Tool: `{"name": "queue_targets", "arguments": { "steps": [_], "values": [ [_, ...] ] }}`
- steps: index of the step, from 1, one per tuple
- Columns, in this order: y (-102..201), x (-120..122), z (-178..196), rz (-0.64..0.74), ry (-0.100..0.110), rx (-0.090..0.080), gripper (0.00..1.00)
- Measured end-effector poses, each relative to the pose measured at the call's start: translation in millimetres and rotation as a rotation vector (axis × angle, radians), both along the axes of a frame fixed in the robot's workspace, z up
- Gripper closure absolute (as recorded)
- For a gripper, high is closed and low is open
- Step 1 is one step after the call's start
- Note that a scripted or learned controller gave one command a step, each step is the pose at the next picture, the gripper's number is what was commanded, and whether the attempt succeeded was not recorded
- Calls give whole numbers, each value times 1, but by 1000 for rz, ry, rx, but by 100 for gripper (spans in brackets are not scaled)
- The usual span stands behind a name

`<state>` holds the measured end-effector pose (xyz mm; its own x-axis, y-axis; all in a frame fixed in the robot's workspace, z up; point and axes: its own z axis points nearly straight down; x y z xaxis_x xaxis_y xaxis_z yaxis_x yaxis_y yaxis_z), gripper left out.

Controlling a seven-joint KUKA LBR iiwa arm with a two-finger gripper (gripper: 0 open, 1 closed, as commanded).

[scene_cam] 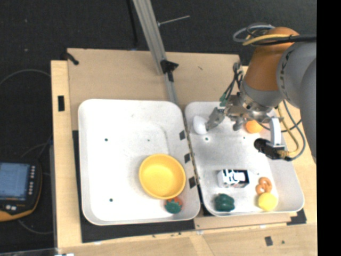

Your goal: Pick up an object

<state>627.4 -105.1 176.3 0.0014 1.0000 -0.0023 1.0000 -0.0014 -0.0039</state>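
My gripper [225, 120] hangs over the far part of the right bin [290, 167], open, with nothing between its fingers. A small white rounded object [199, 125] lies just left of the left finger. An orange ball [253, 126] sits just right of the gripper, partly hidden by the wrist. Nearer the front of this bin are a black-and-white box [234, 177], a dark green lump [224, 202], a yellow lemon-like piece [267, 200] and a small orange ring-shaped piece [262, 185].
The left bin [106, 127] holds a yellow bowl [162, 176] and a small green and orange item [173, 205] at its front edge. A black part [266, 146] with cables hangs off the arm over the right bin. A grey pole [152, 31] slants up behind the bins.
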Motion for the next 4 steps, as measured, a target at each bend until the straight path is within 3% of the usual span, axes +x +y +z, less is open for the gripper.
{"name": "queue_targets", "arguments": {
  "steps": [1, 2, 3, 4],
  "values": [
    [-7, -1, -62, -1, 2, 0, 0],
    [-9, -2, -76, -2, -3, -1, 0],
    [-9, 0, -64, -6, -7, 1, 100],
    [-4, 1, -18, 4, -9, 2, 100]
  ]
}}
